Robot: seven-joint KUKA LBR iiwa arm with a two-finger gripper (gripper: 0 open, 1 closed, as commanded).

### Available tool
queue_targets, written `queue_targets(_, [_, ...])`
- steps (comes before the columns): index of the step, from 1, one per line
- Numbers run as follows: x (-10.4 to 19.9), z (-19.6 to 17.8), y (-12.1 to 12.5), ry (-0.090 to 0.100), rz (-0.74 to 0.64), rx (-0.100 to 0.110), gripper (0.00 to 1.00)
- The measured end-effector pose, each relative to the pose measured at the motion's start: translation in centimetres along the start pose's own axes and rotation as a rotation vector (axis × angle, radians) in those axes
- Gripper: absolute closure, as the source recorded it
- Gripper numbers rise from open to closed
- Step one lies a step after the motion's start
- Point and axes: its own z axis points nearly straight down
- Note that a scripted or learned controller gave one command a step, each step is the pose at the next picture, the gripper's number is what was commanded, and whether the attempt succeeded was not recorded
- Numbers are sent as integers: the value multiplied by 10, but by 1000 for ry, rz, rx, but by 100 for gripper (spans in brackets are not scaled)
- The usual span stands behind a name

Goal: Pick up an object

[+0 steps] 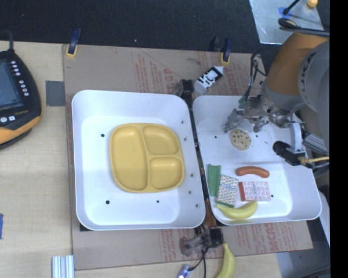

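Nearest the lens, at six o'clock beyond the bin rims: a second banana (227, 262) poking up from the bottom edge beside some clamp hardware. Target most likely the cookie (240, 138), round, pale, speckled, lying flat in the right bin (298, 210) toward its twelve o'clock end. Directly above it, at the cookie's twelve o'clock, the gripper (246, 120), metal fingers splayed apart with nothing between them, tips near the cookie but not seen touching. To do this well: centre over the disc, descend straight, close across its width rather than scraping the bin floor, since so thin and flat a thing offers little edge. Outward at five o'clock from the cookie: a sausage (252, 171), glossy, reddish, cylindrical. Farther toward six: two flat printed packets (242, 190) side by side, a green wrapper (213, 175) at their nine o'clock, and a curved yellow banana (239, 211) against the near wall. At nine o'clock across the divider: left bin (90, 210), smooth white plastic, holding a yellow compartment tray (146, 157) with three moulded sections. Far at nine o'clock: a teach pendant (8, 100) on the wooden bench.
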Motion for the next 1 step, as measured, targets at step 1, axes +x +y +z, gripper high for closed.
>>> queue_targets(1, [6, 11, -11, 1, 4, 4, 0])
